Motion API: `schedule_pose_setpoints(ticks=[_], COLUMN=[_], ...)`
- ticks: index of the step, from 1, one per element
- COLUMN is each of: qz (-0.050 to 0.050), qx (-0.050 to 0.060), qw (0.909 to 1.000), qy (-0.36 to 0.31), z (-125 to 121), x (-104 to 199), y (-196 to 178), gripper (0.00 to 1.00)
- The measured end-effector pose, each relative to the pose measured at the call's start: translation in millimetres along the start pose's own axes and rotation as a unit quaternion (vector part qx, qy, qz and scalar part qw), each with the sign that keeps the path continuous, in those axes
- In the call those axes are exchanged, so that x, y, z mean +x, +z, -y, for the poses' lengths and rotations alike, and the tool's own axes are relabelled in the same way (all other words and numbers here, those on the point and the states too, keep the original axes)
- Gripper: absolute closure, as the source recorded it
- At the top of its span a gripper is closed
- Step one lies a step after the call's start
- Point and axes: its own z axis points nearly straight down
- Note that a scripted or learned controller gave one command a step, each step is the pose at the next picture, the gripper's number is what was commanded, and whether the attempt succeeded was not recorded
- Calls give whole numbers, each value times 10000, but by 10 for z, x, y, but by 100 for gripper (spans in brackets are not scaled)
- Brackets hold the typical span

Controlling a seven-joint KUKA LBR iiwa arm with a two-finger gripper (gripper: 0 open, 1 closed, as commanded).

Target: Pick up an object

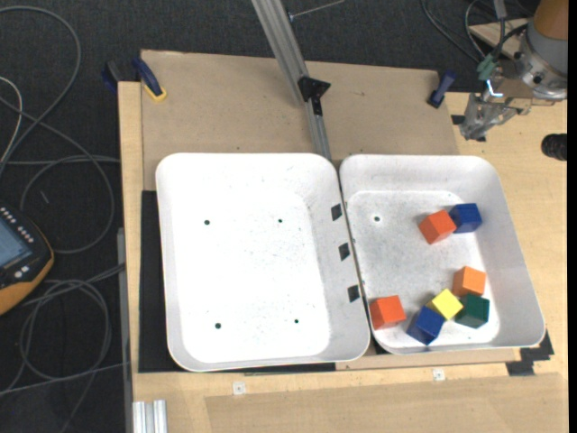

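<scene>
**Ana:** Nearest us, along the front edge of the right bin (505, 201), sits a cluster of blocks. An orange block (389, 310) lies at the front left corner, then a blue block (424, 325), with a yellow block (446, 303) touching it and a dark green block (472, 310) just beside that.

**Ben:** And behind the green one?

**Ana:** A second orange block (469, 281), touching it, near the bin's right wall. Further back, well apart from the cluster, a third orange block (437, 226) and a second blue block (466, 216) touch each other, toward the back right of the bin floor.

**Ben:** Where is the gripper (475, 126)?

**Ana:** Over the bench's (225, 106) back right corner, beyond the right bin's back rim, well apart from every block. Nothing sits between its fingers. Whether they stand spread or closed, I cannot tell; they are too small and blurred.

**Ben:** The left bin (180, 188)?

**Ana:** White floor with a few dark dots and speckles. Three black clips (343, 251) sit along the seam between the two bins.

**Ben:** Any writing to read?

**Ana:** None legible. A handheld device (18, 251) with a screen lies on the floor off the bench's left edge, among cables, but its markings are too small. A metal pole (288, 52) slants across the bench's back edge, and blue clamps (149, 78) grip the back corners.
</scene>
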Motion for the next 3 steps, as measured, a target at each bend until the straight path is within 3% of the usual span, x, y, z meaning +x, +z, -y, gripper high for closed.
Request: schedule_pose_setpoints(ticks=[2,3], qz=[-22,-25], qx=[52,45], qw=[10000,10000], qy=[-19,-25], z=[335,498], x=[985,1520], y=[326,288], gripper=[100,100])
